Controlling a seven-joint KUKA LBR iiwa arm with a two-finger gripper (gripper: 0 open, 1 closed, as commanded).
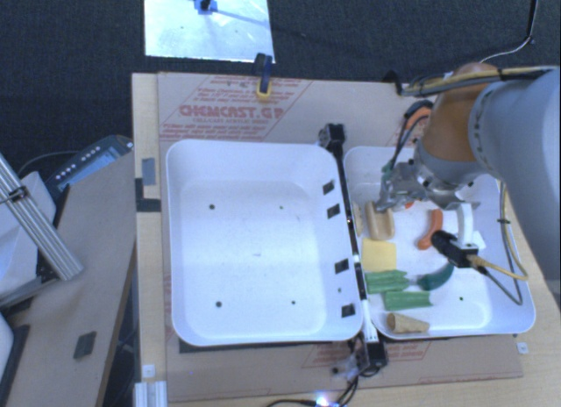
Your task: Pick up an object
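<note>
Camera view, as I read it from my station.

Item 1, the arm [500,124]: grey, with an orange band above the wrist, reaching in from the right and bent down over the right bin [500,309].

Item 2, the gripper [396,193]: low over the upper left part of the right bin, near the divider between the two bins. The metal parts blur together at its tip, so I cannot tell whether the fingers are spread or closed, and I see nothing clearly between them.

Item 3, the tan block [378,220]: lies just below the gripper's tip, tilted, close to the bin's left wall. Whether the gripper touches it I cannot tell.

Item 4, the yellow square [379,254]: flat on the bin floor, directly below the tan block and just beside it.

Item 5, the green sticks [396,289]: two lie across the bin below the yellow square, one above the other.

Item 6, the cone [408,324]: tan, lying on its side near the bin's lower wall.

Item 7, the orange piece [430,228]: curved, to the right of the tan block, apart from it.

Item 8, the teal piece [436,277]: curved, right of the green sticks.

Item 9, the left bin [254,247]: white, side by side with the right one.

Item 10, the board [237,107]: printed with red lettering, lying under both bins.
</note>
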